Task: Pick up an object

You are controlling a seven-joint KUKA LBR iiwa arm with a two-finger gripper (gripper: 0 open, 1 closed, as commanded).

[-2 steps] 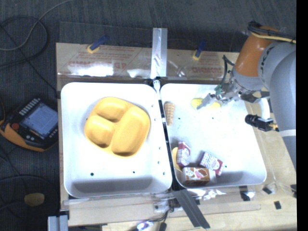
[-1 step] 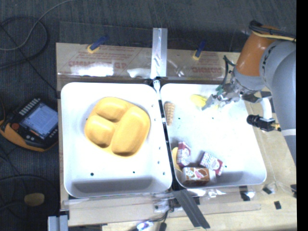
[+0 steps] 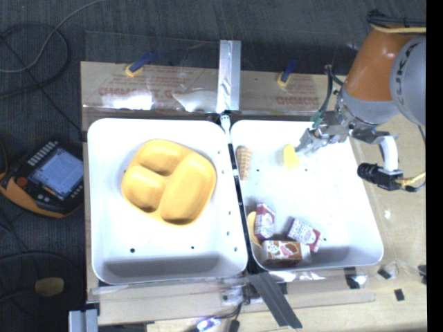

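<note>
The arm reaches in from the right, and the gripper (image 3: 306, 144) hangs low over the far part of the right bin (image 3: 346, 206), its tip just beside a small yellow piece (image 3: 290, 155) lying on the white floor there. I cannot tell how the gripper is set from this slanted view; the tip is a small dark and metal cluster, and nothing shows clearly between it.

That yellow piece looks like the target, judging by how close the tip sits. It's small, pale yellow, a short chunky shape, lying alone with bare bin floor all around it. To do this well, the gripper should come squarely over the piece instead of beside it, descend until it straddles the piece, and close across the narrow side. Something this small can easily be nudged away or slip out, so a centred approach matters most.

Elsewhere in the right bin, a ridged tan cone (image 3: 243, 160) lies against the divider wall, well apart from the gripper. At the near edge there's a cluster of red-and-white wrapped packets (image 3: 285, 241), bunched and touching, a harder pick. The left bin (image 3: 104, 241) carries one big yellow cushion-like lump (image 3: 168, 180), smooth and rounded, likely too broad for this gripper. On the floor, left of the bench, rests an orange handheld controller (image 3: 45, 178).
</note>
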